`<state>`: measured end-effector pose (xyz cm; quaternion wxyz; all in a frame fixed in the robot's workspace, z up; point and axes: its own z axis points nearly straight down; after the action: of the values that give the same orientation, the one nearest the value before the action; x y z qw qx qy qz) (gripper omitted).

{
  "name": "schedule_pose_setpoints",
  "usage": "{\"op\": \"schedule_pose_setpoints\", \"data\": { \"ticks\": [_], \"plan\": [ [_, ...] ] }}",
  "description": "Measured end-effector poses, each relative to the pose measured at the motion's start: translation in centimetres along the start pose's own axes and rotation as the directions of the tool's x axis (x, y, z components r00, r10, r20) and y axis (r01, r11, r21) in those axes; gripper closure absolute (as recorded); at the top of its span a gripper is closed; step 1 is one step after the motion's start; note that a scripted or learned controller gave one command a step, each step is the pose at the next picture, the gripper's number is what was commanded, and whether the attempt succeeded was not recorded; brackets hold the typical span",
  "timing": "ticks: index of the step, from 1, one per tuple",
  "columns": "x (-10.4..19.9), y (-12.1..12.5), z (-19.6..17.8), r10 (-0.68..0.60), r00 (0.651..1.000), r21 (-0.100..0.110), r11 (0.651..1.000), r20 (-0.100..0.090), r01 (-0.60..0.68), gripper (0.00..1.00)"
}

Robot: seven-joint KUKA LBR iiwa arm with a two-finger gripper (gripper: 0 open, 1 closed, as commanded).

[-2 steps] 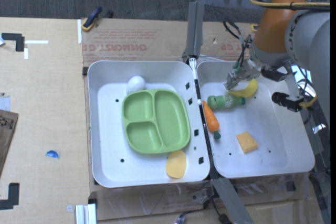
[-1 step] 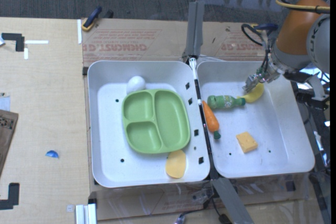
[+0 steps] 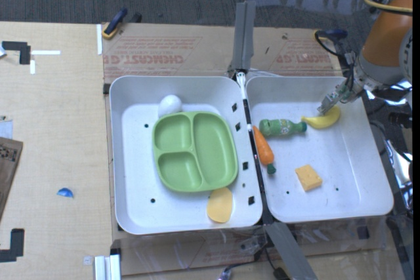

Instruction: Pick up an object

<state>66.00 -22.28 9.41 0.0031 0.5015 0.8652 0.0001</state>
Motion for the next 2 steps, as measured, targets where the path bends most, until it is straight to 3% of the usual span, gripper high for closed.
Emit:
{"op": "schedule_pose_setpoints", "data": {
  "ticks": [1,2],
  "plan": [
    [0.08,0.08,-0.01,-0.088,0.996,0.000,0.996,-0.001,0.088,1.00],
    [0.70,0.39,0.00,-0.097,0.995,0.000,0.995,-0.002,0.097,1.00]
  ]
}}
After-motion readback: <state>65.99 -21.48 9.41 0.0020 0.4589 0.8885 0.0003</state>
